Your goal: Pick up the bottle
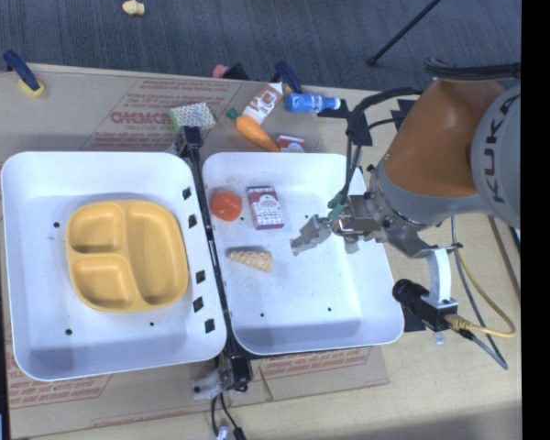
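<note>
The hand (310,236) hangs over the right bin (371,324), fingers apart and holding nothing. The bottle (259,104) lies on the bench (92,108) past the bin's far edge, not yet picked up.

Yellow divided plate (126,255) left bin — tomato (225,205), red box (265,207) right.

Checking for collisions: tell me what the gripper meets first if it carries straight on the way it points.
The gripper points left across the right bin. The pale cone-shaped piece looks nearest that line, though height is unclear.
</note>
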Available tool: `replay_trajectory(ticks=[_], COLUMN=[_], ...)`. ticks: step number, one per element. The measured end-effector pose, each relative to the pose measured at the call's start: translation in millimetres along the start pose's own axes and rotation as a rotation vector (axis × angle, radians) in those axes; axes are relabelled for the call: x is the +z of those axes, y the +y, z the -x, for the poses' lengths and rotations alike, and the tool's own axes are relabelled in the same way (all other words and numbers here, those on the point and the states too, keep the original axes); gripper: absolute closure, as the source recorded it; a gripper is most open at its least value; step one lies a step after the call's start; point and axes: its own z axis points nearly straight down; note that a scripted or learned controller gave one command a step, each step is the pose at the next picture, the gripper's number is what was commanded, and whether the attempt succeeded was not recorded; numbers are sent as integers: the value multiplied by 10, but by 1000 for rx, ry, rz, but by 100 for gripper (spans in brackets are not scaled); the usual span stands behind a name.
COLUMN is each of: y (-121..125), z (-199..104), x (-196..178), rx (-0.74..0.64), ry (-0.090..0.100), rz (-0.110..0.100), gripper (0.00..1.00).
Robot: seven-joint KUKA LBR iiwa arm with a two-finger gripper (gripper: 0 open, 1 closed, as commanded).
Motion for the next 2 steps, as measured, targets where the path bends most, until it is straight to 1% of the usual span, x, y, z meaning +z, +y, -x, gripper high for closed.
replay_trajectory(ticks=[1, 2], y=[883, 885], z=[-33, -35], x=[751, 648], rx=[241, 238], ry=[-1, -1], rz=[1, -1], gripper=[0, 100])
